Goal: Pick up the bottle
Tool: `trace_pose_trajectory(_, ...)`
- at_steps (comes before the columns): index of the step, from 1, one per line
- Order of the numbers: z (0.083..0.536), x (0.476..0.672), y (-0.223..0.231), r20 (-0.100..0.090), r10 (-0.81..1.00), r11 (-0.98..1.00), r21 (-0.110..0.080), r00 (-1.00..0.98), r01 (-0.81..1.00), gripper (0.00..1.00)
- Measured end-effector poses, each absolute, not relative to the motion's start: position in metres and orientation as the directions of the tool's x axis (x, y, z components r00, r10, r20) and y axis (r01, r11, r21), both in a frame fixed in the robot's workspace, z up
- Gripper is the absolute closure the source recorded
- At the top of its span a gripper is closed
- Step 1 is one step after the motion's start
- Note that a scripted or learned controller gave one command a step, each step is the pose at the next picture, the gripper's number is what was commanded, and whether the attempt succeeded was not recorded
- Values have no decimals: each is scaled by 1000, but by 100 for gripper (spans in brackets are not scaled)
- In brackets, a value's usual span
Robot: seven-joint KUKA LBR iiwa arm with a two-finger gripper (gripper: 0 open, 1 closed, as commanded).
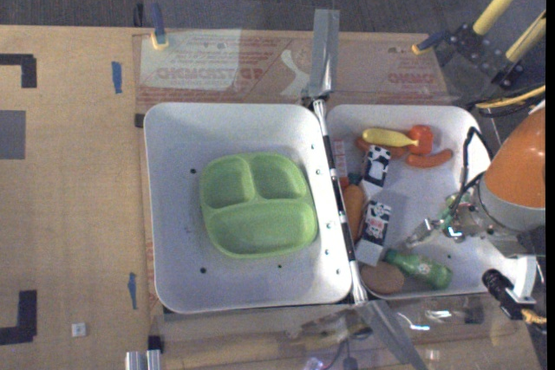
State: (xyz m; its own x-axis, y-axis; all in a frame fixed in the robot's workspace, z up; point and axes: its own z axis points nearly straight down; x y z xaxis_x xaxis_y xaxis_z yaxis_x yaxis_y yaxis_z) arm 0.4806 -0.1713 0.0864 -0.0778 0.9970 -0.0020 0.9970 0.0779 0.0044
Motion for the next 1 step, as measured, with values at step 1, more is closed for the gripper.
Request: trace_pose_trajectory(1,168,480,-218,-1,999,49,1,-49,999,0)
